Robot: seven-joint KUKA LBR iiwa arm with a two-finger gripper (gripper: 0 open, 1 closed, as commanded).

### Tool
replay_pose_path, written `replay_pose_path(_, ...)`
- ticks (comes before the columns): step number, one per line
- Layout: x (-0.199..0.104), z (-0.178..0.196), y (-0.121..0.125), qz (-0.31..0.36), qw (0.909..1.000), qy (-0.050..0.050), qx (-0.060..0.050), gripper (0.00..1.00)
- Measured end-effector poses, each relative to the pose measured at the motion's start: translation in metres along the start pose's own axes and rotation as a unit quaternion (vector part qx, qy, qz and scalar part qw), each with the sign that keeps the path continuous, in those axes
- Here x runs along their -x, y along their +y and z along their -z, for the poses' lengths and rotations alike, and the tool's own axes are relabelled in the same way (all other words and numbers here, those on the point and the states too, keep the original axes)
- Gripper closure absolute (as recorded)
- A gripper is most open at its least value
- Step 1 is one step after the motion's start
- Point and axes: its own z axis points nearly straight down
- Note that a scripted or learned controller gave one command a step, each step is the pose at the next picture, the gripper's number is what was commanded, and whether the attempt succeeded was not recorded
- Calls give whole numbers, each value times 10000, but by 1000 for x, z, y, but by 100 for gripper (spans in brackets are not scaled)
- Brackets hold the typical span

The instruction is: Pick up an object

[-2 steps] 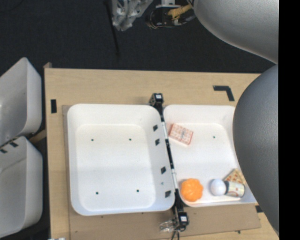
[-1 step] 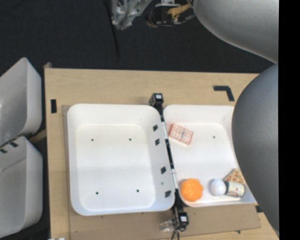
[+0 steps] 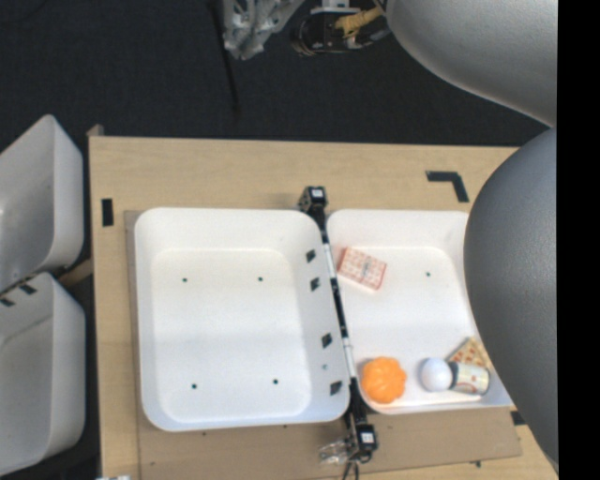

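Note:
The right bin (image 3: pixel 403 234) holds several objects. A small pink-and-white patterned packet (image 3: pixel 361 269) lies flat near the bin's left wall. Along the near edge sit an orange ball (image 3: pixel 383 379), a white ball (image 3: pixel 435 374) and a small pale cup on its side (image 3: pixel 471 379), close together. A tan patterned piece (image 3: pixel 469 352) pokes out just behind the cup, partly hidden by the arm. My gripper (image 3: pixel 249 26) hangs as a blurred metallic shape at the top of the view, far above and behind both bins, away from every object.
The left bin (image 3: pixel 225 319) lies beside the right one, with a black-clipped divider (image 3: pixel 328 300) between them. The bulky grey arm (image 3: pixel 516 281) covers the right bin's right side. White housings (image 3: pixel 37 281) stand off the bench's left edge.

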Motion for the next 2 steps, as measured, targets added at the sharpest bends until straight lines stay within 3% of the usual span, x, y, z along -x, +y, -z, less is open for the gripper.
replay_pose_path(2,0,0,1,3,10000,0,6,100)
